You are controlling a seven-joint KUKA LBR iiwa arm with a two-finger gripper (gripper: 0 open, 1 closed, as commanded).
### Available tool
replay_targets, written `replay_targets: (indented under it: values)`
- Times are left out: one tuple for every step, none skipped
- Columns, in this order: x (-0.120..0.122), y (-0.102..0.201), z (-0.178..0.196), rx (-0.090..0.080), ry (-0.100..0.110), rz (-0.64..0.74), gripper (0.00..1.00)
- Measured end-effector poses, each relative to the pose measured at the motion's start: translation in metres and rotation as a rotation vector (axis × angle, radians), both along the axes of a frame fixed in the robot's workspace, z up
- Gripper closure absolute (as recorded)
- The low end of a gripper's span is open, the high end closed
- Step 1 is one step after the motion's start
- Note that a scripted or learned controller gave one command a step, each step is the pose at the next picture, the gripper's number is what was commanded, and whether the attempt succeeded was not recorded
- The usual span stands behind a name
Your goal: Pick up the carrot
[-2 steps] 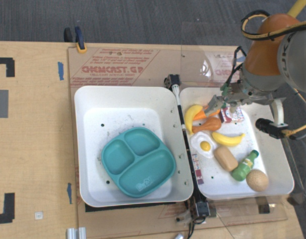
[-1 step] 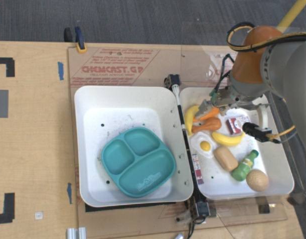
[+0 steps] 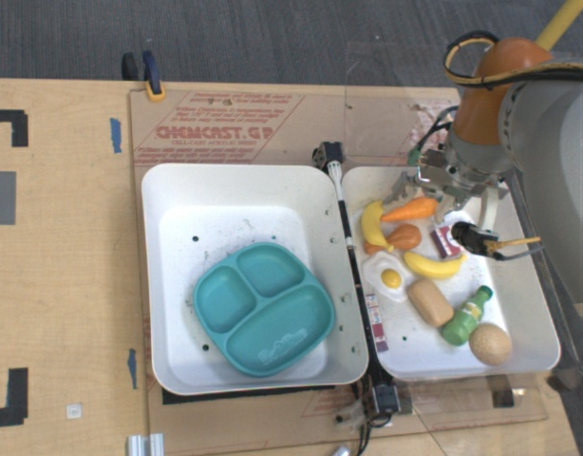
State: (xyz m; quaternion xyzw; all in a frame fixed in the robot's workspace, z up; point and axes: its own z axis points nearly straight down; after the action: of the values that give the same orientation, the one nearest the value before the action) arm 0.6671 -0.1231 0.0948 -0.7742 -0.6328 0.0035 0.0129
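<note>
The carrot is orange and lies roughly level in the back part of the right bin, its thick end pointing right. My gripper hangs directly over that thick end, at the bin's back edge. The gripper body hides where the two meet, so I cannot see whether the carrot is in its grasp. The carrot's tapered tip reaches toward a yellow banana.
Around the carrot lie an orange round piece, a second banana, a small red and white box, a fried egg, a tan bread roll, a green bottle and a beige potato. The left bin holds a teal divided plate.
</note>
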Motion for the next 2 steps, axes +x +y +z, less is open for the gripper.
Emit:
replay_targets:
  values:
    - [-0.011,-0.049,-0.008,-0.020,-0.016,-0.254,0.00]
    - [-0.009,-0.049,0.005,-0.024,-0.019,-0.248,1.00]
